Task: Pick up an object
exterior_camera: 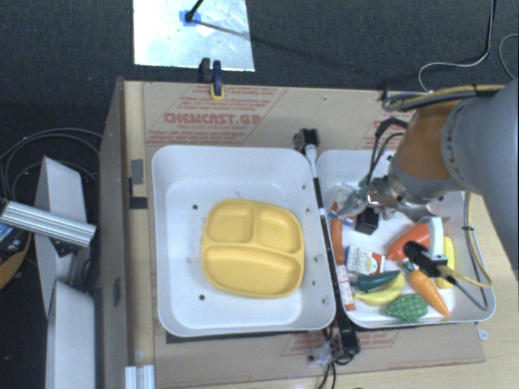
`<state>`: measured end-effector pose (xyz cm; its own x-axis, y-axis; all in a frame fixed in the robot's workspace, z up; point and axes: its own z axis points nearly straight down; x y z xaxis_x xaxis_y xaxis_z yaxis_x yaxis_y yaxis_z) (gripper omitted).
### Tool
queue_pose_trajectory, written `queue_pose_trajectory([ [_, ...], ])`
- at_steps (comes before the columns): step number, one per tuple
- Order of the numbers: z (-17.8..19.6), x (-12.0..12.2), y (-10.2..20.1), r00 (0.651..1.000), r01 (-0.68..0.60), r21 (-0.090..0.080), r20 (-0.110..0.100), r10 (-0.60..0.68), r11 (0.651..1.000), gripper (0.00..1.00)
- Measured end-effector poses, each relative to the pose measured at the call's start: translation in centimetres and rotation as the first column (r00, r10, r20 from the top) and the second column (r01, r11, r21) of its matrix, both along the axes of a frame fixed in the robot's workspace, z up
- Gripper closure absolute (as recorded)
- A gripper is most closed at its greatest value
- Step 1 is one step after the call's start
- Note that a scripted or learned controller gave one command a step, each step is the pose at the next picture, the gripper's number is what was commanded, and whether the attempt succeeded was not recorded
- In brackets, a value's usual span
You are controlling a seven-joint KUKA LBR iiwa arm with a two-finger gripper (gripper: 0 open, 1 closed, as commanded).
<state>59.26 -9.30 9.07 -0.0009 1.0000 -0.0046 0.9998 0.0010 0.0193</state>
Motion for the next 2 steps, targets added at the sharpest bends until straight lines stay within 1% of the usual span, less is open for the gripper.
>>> queue_pose_trajectory([
  [1,0.0,-0.3,0.5,1.000,0.000,0.000,-0.002,0.000,1.000,0.00],
  [2,3.0,1.0,-4.4,1.000,-0.001,0.003,-0.016,0.001,1.000,0.00],
])
